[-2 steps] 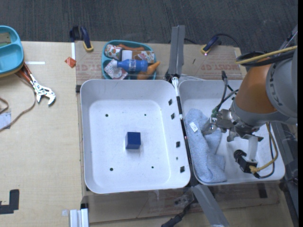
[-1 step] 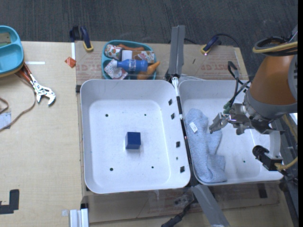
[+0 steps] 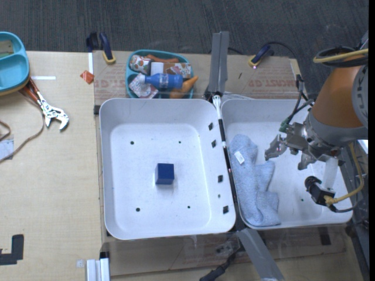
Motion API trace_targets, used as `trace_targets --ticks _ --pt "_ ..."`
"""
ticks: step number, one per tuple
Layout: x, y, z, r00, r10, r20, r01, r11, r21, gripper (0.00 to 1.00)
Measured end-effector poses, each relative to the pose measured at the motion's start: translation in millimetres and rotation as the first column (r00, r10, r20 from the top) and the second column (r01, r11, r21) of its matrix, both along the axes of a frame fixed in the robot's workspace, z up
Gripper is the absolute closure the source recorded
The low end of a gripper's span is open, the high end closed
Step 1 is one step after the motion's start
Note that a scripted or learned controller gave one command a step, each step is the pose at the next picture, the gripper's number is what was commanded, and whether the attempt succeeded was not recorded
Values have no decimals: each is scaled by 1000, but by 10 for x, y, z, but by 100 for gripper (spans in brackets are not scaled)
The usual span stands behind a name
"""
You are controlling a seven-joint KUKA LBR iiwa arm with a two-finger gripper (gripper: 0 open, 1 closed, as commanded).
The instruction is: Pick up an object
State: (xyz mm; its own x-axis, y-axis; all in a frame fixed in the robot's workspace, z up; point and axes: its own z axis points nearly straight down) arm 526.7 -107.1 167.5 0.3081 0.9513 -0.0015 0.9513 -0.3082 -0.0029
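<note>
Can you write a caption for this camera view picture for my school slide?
Robot gripper hovers over the right bin beside a light blue cloth, while a blue block sits in the left bin.

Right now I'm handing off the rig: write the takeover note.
Gripper: over the right bin, beside the light blue cloth; nothing visibly held.
Things: blue block lies alone in the left bin; the cloth lies crumpled along the right bin's left side.
Done: nothing picked up yet.
Left: grasp one object, probably the nearby cloth, and lift it.
</note>
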Motion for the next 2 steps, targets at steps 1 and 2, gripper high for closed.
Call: trace_targets --ticks 1,2 --pt "-11 -688 71 997 79 2 -79 997 -1 0" --pt "-140 -716 733 987 -159 2 159 987 -1 0"
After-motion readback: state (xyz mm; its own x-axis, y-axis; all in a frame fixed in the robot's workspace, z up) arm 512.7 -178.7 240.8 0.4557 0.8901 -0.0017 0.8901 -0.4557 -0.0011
